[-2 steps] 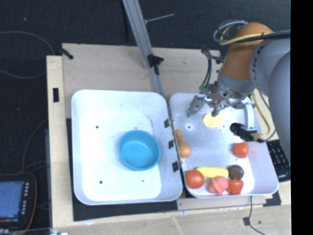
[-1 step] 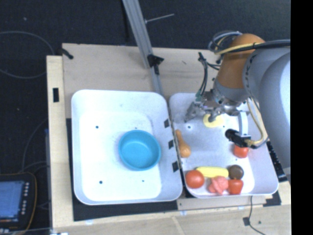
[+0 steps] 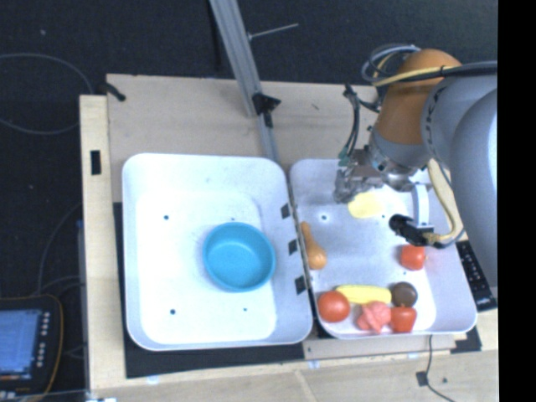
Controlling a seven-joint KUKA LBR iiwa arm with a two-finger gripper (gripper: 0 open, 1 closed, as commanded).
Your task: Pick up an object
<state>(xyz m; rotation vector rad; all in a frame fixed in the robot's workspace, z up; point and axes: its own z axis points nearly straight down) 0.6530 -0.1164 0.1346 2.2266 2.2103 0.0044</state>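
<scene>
My gripper (image 3: 347,184) hangs over the back of the right bin (image 3: 311,177), just left of a pale yellow piece (image 3: 366,205) that lies on the bin floor. An orange carrot-like piece (image 3: 313,248) rests against the bin's left wall. A red tomato (image 3: 412,257) sits toward the right side. Along the front lie a yellow banana (image 3: 363,293), a second red tomato (image 3: 333,306), a pink lump (image 3: 374,316), a brown ball (image 3: 404,292) and a small red piece (image 3: 403,318). Nothing shows in the gripper's grasp.
The left bin (image 3: 159,182) holds a blue bowl (image 3: 239,256) right of its middle. A grey metal post (image 3: 239,48) slants up from the gap behind the bins. The arm's orange band (image 3: 410,99) and grey body overhang the right bin's back right corner.
</scene>
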